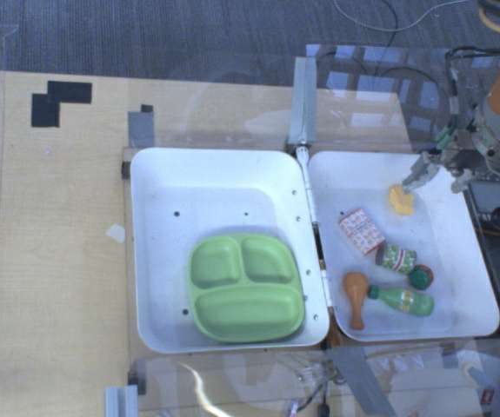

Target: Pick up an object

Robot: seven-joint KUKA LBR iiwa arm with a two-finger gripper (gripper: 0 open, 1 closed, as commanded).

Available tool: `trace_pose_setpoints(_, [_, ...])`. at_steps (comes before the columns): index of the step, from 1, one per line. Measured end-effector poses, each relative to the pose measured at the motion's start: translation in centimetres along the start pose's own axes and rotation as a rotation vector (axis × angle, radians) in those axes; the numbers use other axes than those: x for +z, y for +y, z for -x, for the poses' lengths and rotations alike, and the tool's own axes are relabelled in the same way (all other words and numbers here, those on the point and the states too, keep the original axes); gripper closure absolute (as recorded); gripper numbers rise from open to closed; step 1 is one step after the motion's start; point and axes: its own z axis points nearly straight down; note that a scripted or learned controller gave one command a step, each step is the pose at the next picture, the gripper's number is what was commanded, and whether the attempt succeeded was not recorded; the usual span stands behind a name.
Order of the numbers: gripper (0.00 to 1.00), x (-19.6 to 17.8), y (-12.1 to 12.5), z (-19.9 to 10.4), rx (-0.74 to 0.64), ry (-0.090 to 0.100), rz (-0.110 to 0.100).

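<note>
On the desk point(50, 259), the left bin point(158, 233) is taken up by a green divided tray point(245, 287), while the right bin point(458, 259) is strewn with small items, a yellow block point(401, 201) lying near its far edge. The pincer point(441, 174) is seen spread and empty, just beside and above that block. The approach is judged under way; a descent over the block and a closing are called for next.

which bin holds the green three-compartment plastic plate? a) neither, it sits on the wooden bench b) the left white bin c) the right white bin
b: the green three-compartment plastic plate lies flat in the left white bin, toward its near side, apart from the small items in the right white bin.
</note>
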Motion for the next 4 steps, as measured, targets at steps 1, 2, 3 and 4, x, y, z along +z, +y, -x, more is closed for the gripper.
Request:
trace_pose_setpoints(1, [0.0,13.0,2.7,-0.8,-0.31,0.001,0.0])
trace_pose_setpoints(2, [0.0,16.8,7.3,1.2,-0.161,-0.002,0.007])
trace_pose_setpoints(3, [0.0,16.7,2.7,-5.2,-0.222,0.002,0.007])
trace_pose_setpoints(4, [0.0,16.6,-2.9,-5.6,-0.212,-0.001,0.011])
